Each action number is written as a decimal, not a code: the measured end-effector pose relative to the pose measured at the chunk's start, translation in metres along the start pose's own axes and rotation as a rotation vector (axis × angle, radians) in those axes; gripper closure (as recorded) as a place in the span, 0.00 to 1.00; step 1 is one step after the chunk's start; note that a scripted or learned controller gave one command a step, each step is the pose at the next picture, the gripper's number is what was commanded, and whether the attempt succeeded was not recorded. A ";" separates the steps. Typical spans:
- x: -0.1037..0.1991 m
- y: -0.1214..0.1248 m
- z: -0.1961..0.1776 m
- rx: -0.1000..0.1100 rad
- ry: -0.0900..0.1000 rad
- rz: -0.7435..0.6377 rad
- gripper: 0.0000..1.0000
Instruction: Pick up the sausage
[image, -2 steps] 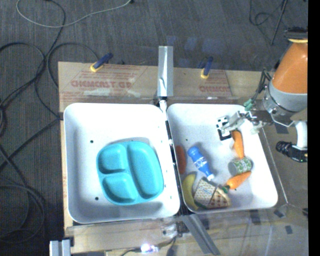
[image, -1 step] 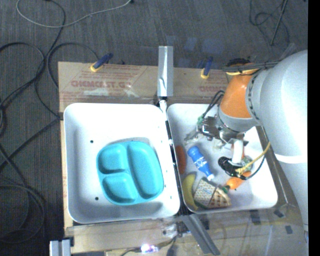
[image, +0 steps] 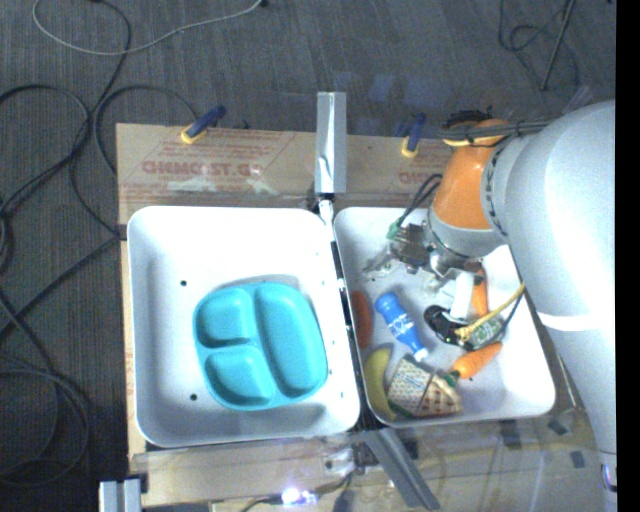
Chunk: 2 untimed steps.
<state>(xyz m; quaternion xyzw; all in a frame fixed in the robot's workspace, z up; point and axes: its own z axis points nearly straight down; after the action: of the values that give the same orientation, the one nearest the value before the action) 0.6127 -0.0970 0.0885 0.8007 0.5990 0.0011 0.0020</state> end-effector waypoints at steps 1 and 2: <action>0.002 0.003 0.000 -0.001 0.000 -0.008 0.00; 0.003 0.003 -0.010 -0.002 0.001 -0.009 1.00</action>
<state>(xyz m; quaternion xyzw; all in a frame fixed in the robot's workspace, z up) 0.6167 -0.0947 0.0982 0.7980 0.6026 0.0020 0.0024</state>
